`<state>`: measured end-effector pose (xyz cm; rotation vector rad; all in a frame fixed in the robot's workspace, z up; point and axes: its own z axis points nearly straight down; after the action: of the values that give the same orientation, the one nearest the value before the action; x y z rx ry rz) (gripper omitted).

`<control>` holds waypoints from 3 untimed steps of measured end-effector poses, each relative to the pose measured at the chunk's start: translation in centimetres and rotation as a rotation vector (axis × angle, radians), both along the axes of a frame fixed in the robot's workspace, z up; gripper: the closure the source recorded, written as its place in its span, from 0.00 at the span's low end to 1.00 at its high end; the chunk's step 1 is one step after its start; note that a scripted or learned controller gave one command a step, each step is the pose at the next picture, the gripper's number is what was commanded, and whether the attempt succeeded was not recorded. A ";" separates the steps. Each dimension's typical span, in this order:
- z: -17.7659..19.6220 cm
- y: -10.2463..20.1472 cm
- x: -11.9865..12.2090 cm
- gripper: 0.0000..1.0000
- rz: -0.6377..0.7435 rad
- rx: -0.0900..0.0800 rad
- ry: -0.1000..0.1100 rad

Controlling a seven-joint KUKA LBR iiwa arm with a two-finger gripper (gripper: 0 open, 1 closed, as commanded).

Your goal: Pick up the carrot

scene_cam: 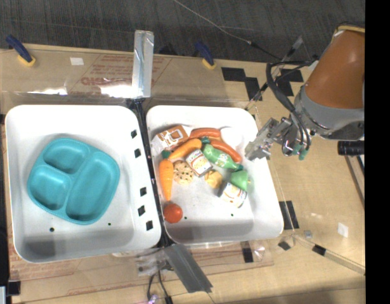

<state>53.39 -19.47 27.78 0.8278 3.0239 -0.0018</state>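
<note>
The carrot (pixel 165 177) lies in the right bin (pixel 266 202), close to that bin's left wall, its length running near-to-far and its narrow end pointing toward the near side; a red tomato (pixel 172 213) sits just beyond that narrow end, on the near side; a cookie (pixel 182 171) lies just right of the carrot, almost touching it. Farther right and toward the far wall, the other toy foods crowd together: a small box with a brown label (pixel 171 136), two orange sausage shapes (pixel 188 147), a can with a white label (pixel 198 161), a green vegetable (pixel 220 158), and a second labelled can (pixel 234 193) with a green piece at its top. The left bin (pixel 17 138) holds a teal divided tray (pixel 73 180), lying flat near its middle. The gripper (pixel 258 148) hangs over the right bin's right rim, well apart from the carrot, with the pile of food between them; its fingers point left and down, and nothing shows between them; whether they are spread or closed cannot be told. The arm's orange band (pixel 339 65) shows at the right, above the grey wrist.
</note>
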 end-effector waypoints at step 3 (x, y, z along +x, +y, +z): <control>5.6 -1.5 -5.6 1.00 0.302 0.000 0.004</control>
<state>47.82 -20.97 33.37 0.3636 3.1182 -0.0015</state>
